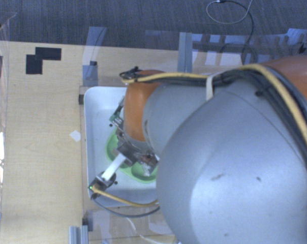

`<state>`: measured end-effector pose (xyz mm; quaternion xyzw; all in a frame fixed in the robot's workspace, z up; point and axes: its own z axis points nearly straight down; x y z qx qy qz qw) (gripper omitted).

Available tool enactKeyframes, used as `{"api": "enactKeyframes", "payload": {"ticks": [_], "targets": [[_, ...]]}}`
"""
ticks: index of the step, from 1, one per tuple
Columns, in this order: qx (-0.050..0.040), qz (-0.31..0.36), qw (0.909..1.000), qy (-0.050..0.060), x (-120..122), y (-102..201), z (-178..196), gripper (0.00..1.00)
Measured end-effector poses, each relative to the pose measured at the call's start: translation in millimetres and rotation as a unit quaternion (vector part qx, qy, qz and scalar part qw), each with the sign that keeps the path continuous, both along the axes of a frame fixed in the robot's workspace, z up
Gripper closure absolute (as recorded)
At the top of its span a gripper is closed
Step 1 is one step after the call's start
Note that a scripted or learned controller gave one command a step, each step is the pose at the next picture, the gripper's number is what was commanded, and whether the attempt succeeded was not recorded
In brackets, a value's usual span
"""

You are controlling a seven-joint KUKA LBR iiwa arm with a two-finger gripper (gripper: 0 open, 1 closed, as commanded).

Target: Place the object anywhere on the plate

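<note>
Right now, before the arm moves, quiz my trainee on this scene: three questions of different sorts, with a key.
1. True or false: the plate is red.
2. Pick one: the plate lies A) on top of the arm, B) inside the bin, C) outside the bin.
3. Fill in: the band above the arm's wrist is ____.

Key: 1 false, it is green. 2 B. 3 orange.
</note>
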<state>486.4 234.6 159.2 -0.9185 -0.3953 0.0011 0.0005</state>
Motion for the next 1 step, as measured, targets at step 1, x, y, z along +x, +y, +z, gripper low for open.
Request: {"api": "enactKeyframes", "payload": {"ticks": [1], "targets": [[0.0004, -0.007, 1.0, 0.0, 1.7, -6.1, -18.4, 0.0]]}}
